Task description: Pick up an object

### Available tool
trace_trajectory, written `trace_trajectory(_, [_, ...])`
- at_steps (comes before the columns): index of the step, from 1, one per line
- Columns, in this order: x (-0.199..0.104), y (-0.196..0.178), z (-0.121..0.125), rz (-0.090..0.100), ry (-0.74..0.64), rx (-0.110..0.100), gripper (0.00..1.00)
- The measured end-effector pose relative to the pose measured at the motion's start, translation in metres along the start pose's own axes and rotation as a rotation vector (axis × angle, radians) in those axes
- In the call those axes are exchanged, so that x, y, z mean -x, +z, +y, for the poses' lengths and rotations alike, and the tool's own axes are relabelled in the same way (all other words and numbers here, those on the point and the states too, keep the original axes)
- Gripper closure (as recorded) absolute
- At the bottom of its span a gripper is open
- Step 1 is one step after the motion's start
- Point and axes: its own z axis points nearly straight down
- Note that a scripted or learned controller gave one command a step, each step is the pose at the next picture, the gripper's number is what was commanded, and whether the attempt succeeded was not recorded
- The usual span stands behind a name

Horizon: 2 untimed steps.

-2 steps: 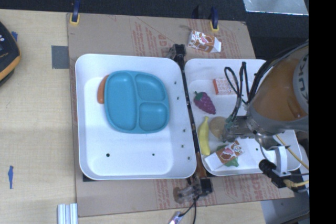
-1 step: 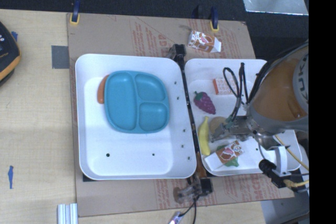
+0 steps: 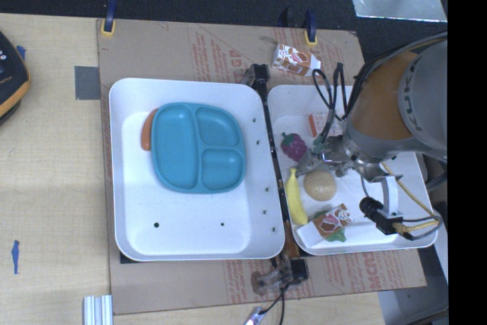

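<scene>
Pincer (image 3: pixel 329 156) amid eggplant (image 3: pixel 293 145), potato (image 3: pixel 319 185), banana (image 3: pixel 294 197)

Grey arm (image 3: pixel 415 99) w/ orange band comes in from the right of the view, wrist bent down over the right-hand side of the bench. Black cables loop along its near side. Gripper (image 3: pixel 329 156) sits low at the arm's tip, pointing down and to the view's left. Arm body hides much of the wrist from above.
</scene>
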Motion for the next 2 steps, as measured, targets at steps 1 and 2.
trace_trajectory(1, [-0.002, 0.000, 0.059, 0.001, 0.004, 0.001, 0.00])
trace_trajectory(2, [0.004, 0.004, 0.099, 0.011, 0.010, -0.047, 0.00])
